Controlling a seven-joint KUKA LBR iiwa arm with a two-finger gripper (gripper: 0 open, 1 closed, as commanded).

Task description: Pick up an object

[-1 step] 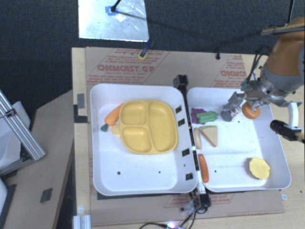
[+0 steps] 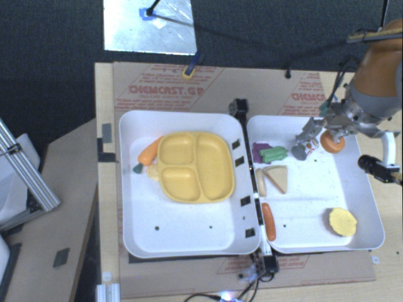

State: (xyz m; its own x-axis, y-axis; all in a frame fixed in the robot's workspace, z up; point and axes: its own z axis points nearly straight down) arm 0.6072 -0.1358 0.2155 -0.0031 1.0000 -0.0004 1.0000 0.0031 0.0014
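My tool hangs over the right bin, its state unreadable from here, with the green piece lying crosswise just to its left.

Single fixed overhead camera, slanted down over both bins.

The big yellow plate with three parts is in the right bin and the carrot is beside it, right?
Not quite. The camera view shows the yellow plate in the left bin, not the right one. The carrot does lie beside it.
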